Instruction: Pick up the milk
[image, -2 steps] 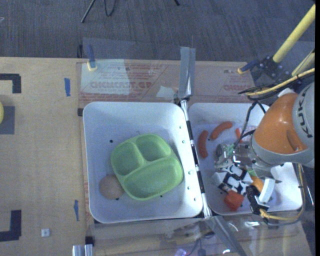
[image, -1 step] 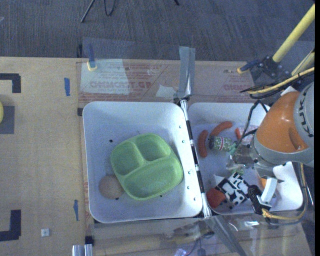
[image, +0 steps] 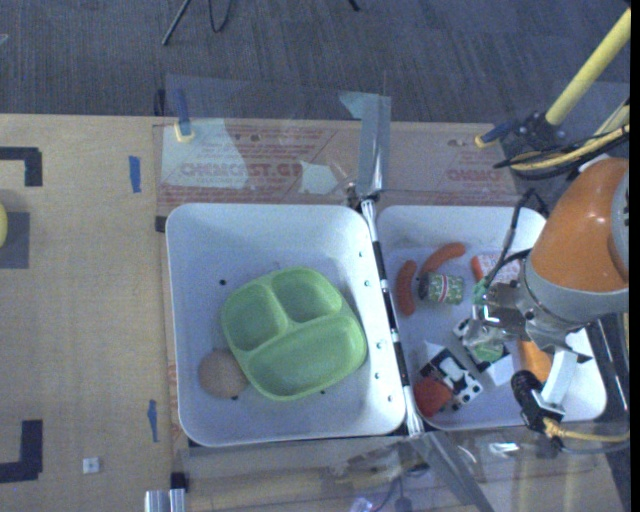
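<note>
While hanging low in the right bin (image: 590, 405), gripper (image: 487, 335) above a green-labelled item, finger spread impossible to tell.

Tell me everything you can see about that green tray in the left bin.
The green tray is a light green, plastic-looking divided plate with rounded corners: two small compartments at the far side, one long one nearer the camera. It lies flat and right side up, turned askew, in the middle of the left bin. A tan round thing touches its lower left edge.
</note>
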